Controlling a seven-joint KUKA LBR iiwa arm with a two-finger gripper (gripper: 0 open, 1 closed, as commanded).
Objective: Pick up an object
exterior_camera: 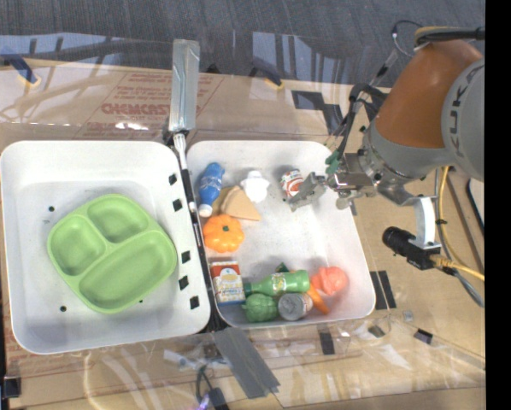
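1. Two white bins sit side by side on a cardboard-covered bench (110,101).
2. From the right, the arm (426,84) reaches low over the right bin (358,246).
3. Its gripper (311,190) hangs just beside a small red-and-white can (291,180); whether it grips anything, I cannot tell.
4. Left bin (16,229): one green divided plate (110,250).
5. Right bin: one orange pumpkin (223,233), one blue bottle (209,184), one green bottle (277,283).

My arm (426,92) runs off the right edge, so most of it beyond the orange band is cut away. My hand (311,188) sits low over the far right of the right bin (358,254), too small and dark against the wrist to make out clearly. It covers part of the small red-and-white can (290,181) beside it. The green bottle (273,284) near the bin's near wall overlaps a silver-topped can (291,307), hiding its side. The label on the small red carton (227,282) is too tiny to read. The worktop (409,348) is cut off on the left and at the near edge.
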